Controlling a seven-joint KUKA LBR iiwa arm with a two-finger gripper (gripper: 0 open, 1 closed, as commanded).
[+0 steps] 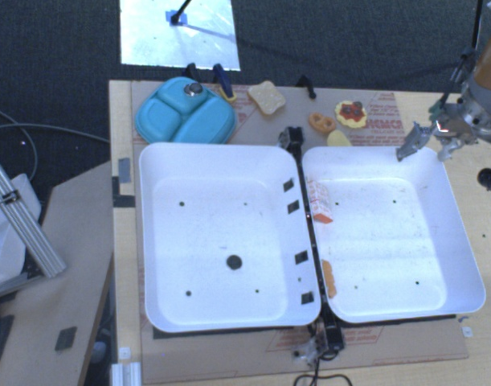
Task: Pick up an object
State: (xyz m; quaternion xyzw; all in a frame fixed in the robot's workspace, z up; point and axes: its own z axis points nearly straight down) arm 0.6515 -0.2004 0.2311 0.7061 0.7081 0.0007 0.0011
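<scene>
Two objects, red-white packet [319, 202] and orange piece [329, 278], in right bin [462, 240]; pincer [426, 145] wide, holding nothing

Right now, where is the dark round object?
In the camera view, the dark round object lies in the left bin, near the middle of its floor, well away from the claw.

Left bin [161, 215]: floor open, one small dark disc [234, 261] near the middle.
Right bin [458, 240]: middle and right open; packet [318, 200] and orange piece [329, 278] hug the left wall.
Divider [305, 232]: black clips between the bins.
Behind the bins: blue tray [186, 112], toast [267, 97], small toy foods [341, 121] crowd the bench.
</scene>
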